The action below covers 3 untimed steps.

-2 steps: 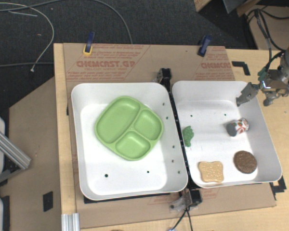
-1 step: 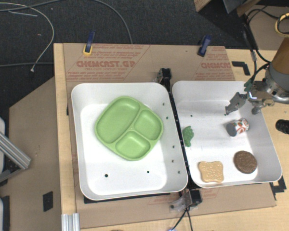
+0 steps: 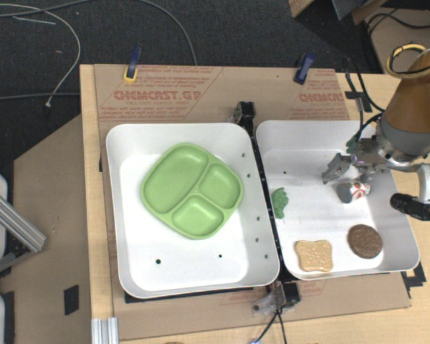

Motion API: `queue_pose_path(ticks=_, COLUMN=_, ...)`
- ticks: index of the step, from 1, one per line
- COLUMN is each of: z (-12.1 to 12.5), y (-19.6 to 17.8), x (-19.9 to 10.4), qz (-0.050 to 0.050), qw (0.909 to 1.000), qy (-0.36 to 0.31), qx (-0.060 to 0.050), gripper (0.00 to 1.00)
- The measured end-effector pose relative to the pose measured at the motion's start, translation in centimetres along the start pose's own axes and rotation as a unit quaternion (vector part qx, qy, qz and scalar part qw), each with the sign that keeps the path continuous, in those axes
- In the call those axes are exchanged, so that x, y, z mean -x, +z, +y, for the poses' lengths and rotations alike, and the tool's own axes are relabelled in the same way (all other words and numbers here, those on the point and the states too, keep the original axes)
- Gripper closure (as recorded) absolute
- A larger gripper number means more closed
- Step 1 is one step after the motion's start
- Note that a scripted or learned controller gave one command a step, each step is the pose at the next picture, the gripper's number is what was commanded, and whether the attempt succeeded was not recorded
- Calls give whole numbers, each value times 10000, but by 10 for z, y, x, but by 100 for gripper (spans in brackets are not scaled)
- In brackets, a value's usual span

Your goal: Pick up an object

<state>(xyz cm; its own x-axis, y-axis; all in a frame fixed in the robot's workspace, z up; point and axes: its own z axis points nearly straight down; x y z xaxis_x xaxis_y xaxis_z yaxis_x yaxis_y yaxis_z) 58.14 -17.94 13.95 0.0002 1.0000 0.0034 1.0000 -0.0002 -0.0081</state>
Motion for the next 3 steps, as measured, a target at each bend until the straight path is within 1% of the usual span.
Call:
queue_pose_path(ticks=1, z=4, y=33, x=0, qz=-29, qw=9999, qy=-15, qx=96, gripper=0)
queue_pose_path(ticks=2, z=2, y=26, x=0, qz=-18, qw=10000, qy=-5, qx=59, gripper=100)
queue_pose_path(ticks=3, z=13, y=-29, x=4, qz=-28, qw=10000, qy=-6, qx=77, gripper=100)
